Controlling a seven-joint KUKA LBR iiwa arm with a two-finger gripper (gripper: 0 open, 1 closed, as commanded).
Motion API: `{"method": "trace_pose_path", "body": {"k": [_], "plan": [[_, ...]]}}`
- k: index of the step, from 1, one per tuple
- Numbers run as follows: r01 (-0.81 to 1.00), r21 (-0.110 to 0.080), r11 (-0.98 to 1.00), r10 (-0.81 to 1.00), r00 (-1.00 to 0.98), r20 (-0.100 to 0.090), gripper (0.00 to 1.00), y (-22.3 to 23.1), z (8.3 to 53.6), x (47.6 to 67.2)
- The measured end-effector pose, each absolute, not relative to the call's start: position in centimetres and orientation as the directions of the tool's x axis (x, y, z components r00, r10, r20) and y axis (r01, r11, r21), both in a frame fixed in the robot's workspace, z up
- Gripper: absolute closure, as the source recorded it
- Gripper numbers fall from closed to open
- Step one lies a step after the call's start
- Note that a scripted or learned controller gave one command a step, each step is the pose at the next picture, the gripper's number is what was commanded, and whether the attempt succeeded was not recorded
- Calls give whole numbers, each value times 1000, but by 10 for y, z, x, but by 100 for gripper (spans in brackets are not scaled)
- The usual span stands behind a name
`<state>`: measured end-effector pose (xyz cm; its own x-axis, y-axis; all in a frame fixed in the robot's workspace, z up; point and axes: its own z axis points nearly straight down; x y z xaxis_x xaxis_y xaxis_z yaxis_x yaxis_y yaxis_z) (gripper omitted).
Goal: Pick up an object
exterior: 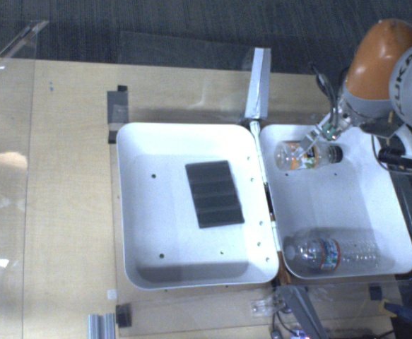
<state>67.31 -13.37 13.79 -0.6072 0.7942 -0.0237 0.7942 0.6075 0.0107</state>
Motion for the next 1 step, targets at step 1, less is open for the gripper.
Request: {"method": "trace_pose_path", "body": {"k": [1], "plan": [[773,8,634,773,-633,-25,0,-135,138,673]]}}
